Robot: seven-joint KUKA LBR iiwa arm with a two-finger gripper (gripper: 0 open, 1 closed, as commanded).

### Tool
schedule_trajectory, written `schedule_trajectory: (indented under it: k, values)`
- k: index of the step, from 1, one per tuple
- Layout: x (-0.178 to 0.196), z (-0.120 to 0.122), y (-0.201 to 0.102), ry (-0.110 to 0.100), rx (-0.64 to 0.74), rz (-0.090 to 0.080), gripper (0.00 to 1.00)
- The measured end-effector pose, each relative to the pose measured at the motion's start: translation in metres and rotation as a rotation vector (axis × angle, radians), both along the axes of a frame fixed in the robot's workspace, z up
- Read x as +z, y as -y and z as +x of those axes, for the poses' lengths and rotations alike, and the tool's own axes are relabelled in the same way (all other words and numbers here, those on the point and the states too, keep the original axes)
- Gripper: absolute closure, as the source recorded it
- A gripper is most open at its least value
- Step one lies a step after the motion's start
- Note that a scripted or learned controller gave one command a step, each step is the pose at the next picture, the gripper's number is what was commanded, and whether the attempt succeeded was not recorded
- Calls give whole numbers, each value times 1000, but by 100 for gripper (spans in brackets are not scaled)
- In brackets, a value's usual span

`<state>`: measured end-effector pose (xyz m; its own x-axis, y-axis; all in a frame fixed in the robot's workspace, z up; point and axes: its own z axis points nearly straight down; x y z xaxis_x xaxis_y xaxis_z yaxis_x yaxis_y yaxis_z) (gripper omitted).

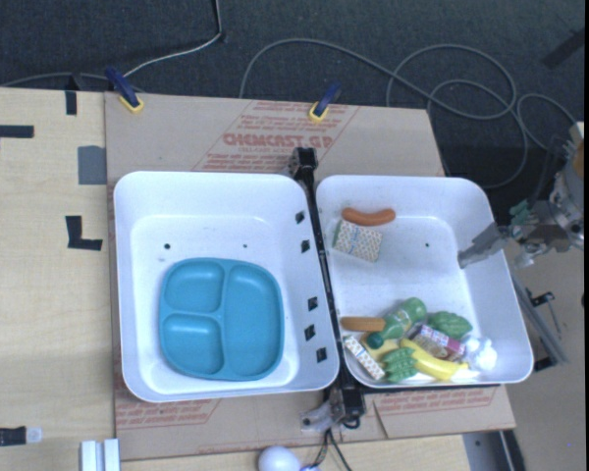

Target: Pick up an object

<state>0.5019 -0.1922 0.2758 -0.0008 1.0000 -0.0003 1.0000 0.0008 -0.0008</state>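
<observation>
While the gripper [468,256] hovers at the right bin's [491,214] edge, finger state perhaps unreadable, toys [412,341] below.

Right white bin [402,181]: its right wall is overhung by the end effector [481,246]. Left white bin [137,263] is set against it, on the side away from the end effector. A blue divided plate [221,319] is seen lying flat in the left bin, well apart from the end effector. Both bins are carried on a cardboard sheet [265,135] with red lettering, laid on the bench [29,292]. Two clamps [128,94] [324,104] are fixed at the sheet's far edge. Cables [452,67] are looped over dark floor [373,8] beyond the end effector. Black tape marks [79,234] are noted on the bench, farthest from it.
</observation>
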Motion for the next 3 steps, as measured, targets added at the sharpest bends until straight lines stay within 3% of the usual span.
schedule_trajectory:
  k: [1, 2, 3]
  values:
    - [-126, -19, 31, -2, -1, 2, 0]
    - [-187, 54, -56, 3, 2, 1, 0]
    - [-190, 118, -93, 5, 2, -1, 0]
